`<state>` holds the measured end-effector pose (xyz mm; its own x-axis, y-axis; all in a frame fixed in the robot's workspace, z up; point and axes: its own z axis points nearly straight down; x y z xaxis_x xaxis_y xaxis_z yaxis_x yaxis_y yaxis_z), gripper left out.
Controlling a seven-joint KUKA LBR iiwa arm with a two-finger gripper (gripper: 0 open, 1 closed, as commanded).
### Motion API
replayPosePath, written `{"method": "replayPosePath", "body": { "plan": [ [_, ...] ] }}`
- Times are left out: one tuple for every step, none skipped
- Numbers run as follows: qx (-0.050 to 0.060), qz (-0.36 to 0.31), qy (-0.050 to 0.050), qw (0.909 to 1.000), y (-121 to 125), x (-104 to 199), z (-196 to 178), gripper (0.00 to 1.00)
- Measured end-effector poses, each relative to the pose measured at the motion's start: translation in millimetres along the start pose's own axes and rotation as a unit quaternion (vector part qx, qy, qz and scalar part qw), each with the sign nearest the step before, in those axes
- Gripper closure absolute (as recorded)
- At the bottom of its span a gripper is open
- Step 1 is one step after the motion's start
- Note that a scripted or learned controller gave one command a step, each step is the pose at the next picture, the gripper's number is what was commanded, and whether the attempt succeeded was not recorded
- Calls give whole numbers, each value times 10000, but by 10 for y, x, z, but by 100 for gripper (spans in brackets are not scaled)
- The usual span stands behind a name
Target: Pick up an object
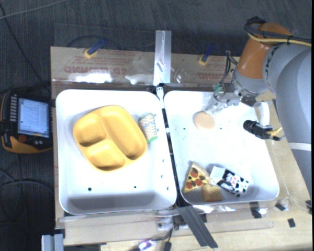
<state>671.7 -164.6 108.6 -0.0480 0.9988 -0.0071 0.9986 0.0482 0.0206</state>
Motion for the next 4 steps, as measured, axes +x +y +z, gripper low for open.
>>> {"method": "replayPosePath", "body": {
  "plan": [
    [101,-663,17,9977,-40,-607,-1006,100],
    [95,-2102,49,9776,-868,-414,-1416,100],
    [85,-2866,60,9580,-1213,-72,-1695,100],
    [78,-3668,68,9302,-1542,158,-1735,100]
  ]
}}
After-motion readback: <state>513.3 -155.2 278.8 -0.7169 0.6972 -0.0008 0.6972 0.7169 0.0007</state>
